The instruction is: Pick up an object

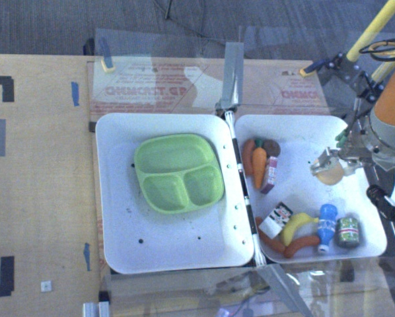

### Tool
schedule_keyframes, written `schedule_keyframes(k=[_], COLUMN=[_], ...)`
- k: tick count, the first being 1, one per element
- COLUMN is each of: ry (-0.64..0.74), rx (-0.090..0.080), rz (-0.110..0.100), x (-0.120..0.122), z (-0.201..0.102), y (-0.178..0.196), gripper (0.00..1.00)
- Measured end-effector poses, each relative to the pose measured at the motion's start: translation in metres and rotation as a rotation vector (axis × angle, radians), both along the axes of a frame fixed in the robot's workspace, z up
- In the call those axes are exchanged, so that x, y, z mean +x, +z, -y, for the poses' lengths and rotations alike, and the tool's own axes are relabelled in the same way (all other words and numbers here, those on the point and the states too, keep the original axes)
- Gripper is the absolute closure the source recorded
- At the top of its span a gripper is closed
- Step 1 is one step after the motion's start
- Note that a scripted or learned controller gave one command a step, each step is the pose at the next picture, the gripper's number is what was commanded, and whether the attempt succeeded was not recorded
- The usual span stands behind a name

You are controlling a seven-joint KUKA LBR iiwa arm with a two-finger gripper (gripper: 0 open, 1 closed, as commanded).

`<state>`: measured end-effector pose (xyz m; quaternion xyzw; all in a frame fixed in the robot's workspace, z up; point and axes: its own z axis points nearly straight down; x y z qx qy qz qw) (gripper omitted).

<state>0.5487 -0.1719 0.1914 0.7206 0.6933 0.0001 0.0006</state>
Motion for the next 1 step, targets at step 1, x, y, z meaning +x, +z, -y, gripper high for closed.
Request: schedule_keyframes(k=[1], ry=[-0.008], rx=[-0.001], rz=[0.001], x=[0.0767], z=[-0.0115], y=[0.031], gripper=[1.0])
